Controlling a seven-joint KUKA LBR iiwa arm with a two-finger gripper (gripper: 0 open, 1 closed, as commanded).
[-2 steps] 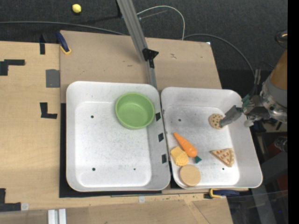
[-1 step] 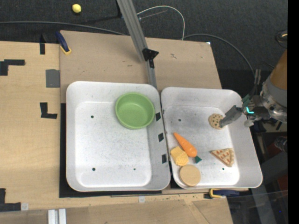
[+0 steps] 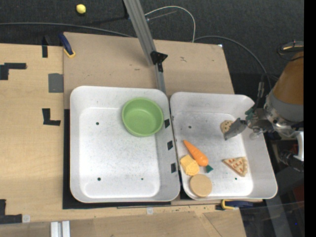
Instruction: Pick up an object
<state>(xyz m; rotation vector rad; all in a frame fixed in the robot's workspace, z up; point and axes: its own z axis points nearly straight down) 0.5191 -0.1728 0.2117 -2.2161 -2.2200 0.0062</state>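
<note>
The right bin (image 3: pixel 212 105) holds several toy foods. An orange carrot (image 3: pixel 196 153) lies near its middle. A yellow ridged cracker (image 3: pixel 189 165) and a round tan biscuit (image 3: pixel 201 185) sit at its front left. A pizza slice (image 3: pixel 236 165) lies at the front right. A small speckled beige piece (image 3: pixel 226 126) rests near the bin's right side. My gripper (image 3: pixel 236 130) reaches in from the right and hangs just beside that beige piece, partly over its right edge. Nothing is seen held in it. A green bowl (image 3: pixel 142 116) stands in the left bin (image 3: pixel 98 147).
A grey metal pole (image 3: pixel 140 26) slants down to the ridge between the two bins. Cables (image 3: pixel 217 41) run over the bench behind the right bin. A small yellow ball (image 3: pixel 81 8) lies on the dark floor at the far left.
</note>
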